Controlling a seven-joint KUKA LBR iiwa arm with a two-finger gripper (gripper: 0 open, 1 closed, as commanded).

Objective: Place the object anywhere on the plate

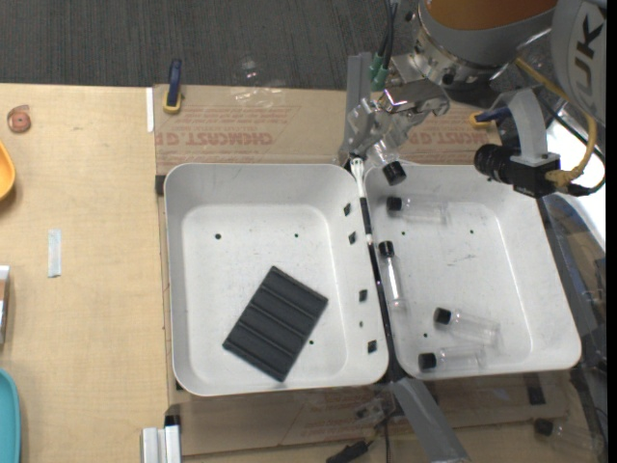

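A dark grey ribbed rectangular plate lies at a slant in the left bin, toward its near side. Several clear vials with black caps lie in the right bin: one near the far wall, one along the divider, and two near the front. My gripper hangs over the far end of the divider between the bins. Just below it is another black-capped vial; whether the gripper holds it is unclear.
The bins rest on a cardboard sheet on the bench. A blue clamp stands at the cardboard's far left corner. A black fitting with cables hangs from the arm over the right bin's far right corner.
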